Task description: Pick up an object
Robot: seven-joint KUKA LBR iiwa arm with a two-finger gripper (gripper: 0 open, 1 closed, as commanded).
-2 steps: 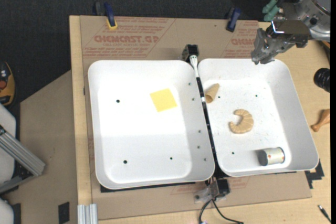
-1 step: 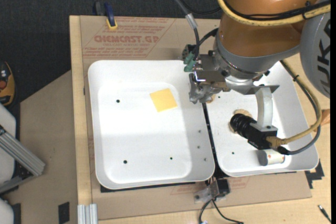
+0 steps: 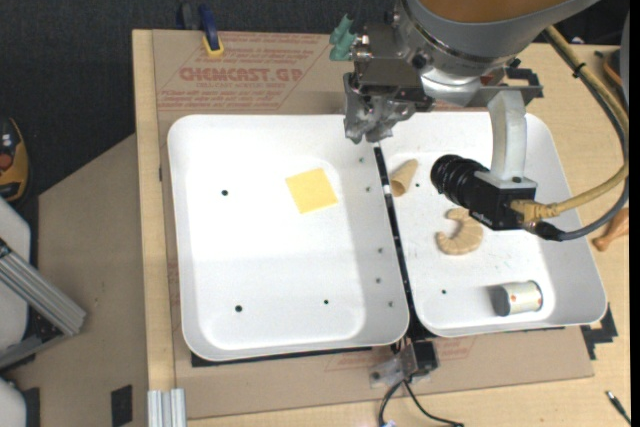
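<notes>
The gripper (image 3: 366, 127) is poised above the seam between 2 bins; its grip cannot be told. A yellow square (image 3: 311, 190) lies flat in the left bin (image 3: 200, 245), so it could be missed.

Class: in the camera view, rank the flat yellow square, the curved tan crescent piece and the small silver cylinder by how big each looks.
1. Flat yellow square, largest.
2. Curved tan crescent piece.
3. Small silver cylinder. It looks close in size to the crescent, so that order is unsure.
</notes>
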